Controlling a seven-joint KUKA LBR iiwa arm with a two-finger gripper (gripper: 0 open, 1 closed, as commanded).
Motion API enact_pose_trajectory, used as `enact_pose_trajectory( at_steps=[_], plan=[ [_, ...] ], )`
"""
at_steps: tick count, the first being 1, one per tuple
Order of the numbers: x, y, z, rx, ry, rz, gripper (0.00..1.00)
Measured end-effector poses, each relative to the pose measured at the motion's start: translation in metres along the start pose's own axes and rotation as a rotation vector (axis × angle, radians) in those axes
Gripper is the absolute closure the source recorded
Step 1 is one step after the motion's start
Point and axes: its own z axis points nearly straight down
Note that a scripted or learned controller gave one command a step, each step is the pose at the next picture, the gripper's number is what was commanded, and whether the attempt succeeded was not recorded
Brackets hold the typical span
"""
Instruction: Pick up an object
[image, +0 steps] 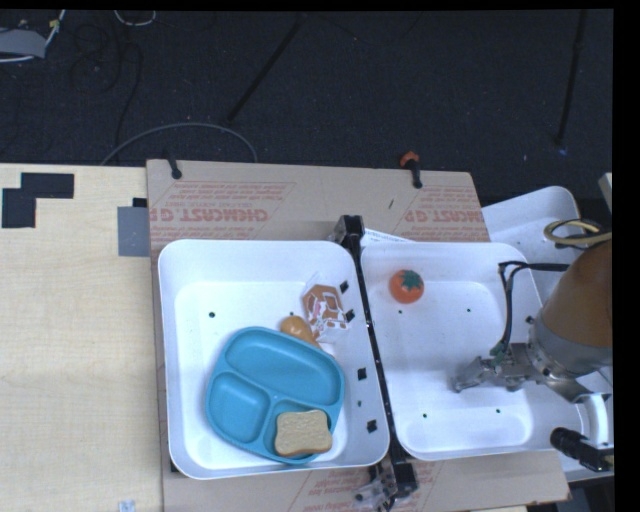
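Nearest the camera: slice of bread (302, 432) sits in the front compartment of the blue divided plate (262, 385), left bin (190, 300); just beyond the plate's far rim, a small orange-brown item (295, 327) touching it, and a crinkled clear wrapper with brown print (325, 306) beside that; right bin (440, 440): pincer (468, 378) low over the bin floor near the right side, tips pointing left, nothing visible between them; can't tell if fingers are apart or together; arm (575, 320) enters from the right; farther back, orange tomato-like ball (406, 285) lies alone near the far-left corner, well apart from the pincer; cardboard sheet (300, 205) under both bins on the table (70, 330).
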Motion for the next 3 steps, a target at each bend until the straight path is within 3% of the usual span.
enact_pose_trajectory(
  at_steps=[1,3],
  plan=[
    [-0.001,0.000,-0.012,-0.001,0.000,0.004,1.00],
    [0.003,-0.003,-0.136,-0.007,-0.003,-0.003,1.00]
  ],
)
